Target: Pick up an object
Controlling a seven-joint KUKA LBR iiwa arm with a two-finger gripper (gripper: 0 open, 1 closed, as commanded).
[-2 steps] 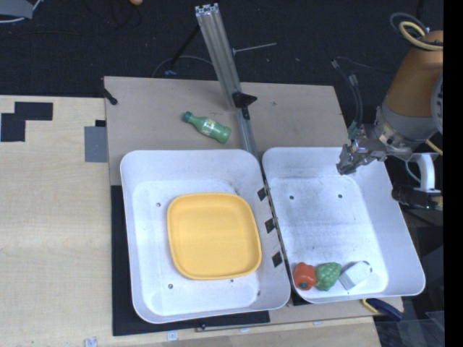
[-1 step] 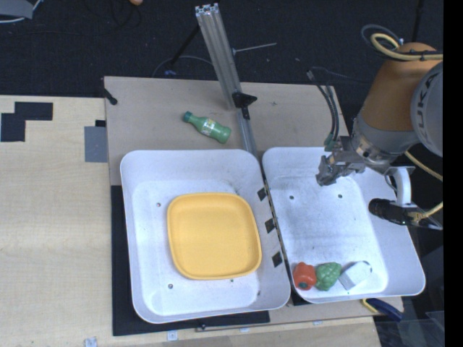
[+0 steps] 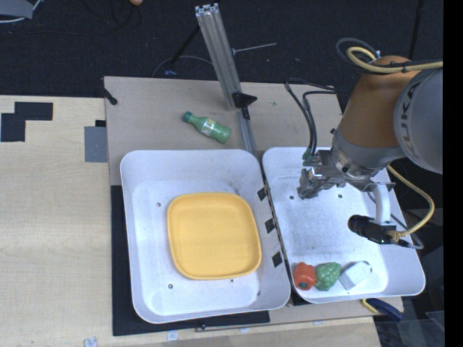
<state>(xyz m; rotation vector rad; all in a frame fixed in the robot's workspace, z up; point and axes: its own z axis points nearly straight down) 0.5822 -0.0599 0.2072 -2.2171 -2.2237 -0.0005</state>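
My gripper (image 3: 309, 186) hangs over the upper middle of the right bin (image 3: 325, 223), with bare bin floor beneath it. Along that bin's front edge lie a red pepper-like toy (image 3: 304, 275), a green bumpy toy (image 3: 328, 275) and a small white-grey block (image 3: 354, 274), all close together. They sit well below the gripper in the view. A yellow square plate (image 3: 213, 235) lies flat in the left bin (image 3: 145, 215).
A green bottle (image 3: 207, 127) lies on the bench behind the left bin. A slanted aluminium rail (image 3: 224, 56) rises behind the bins. Black clips (image 3: 269, 225) mark the divide between the two bins.
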